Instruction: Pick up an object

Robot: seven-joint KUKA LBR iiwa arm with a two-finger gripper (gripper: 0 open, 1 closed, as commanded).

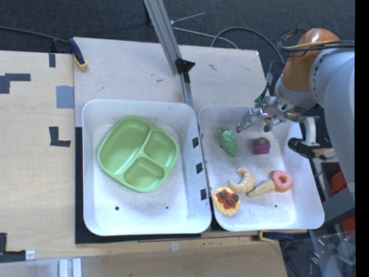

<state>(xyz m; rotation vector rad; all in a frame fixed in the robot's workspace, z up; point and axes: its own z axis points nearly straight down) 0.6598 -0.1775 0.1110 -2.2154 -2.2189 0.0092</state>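
Observation:
The right bin (pixel 305 212) holds several toy foods: a green bumpy piece (pixel 228 142), a small purple piece (pixel 261 146), a croissant (pixel 243 180), a cone (pixel 261 188), a pink donut (pixel 282 180) and a yellow tart with red topping (pixel 226 201). My gripper (pixel 254 126) hangs over the far part of this bin, above and between the green and purple pieces. Its fingers are spread open with nothing between them. The grey arm with its orange band (pixel 308 56) comes in from the upper right.
The left bin (pixel 98 212) holds a green divided plate (pixel 138 153). A slanted metal pole (pixel 167 33) rises behind the bins and meets their shared wall. Cables run along the back of the bench.

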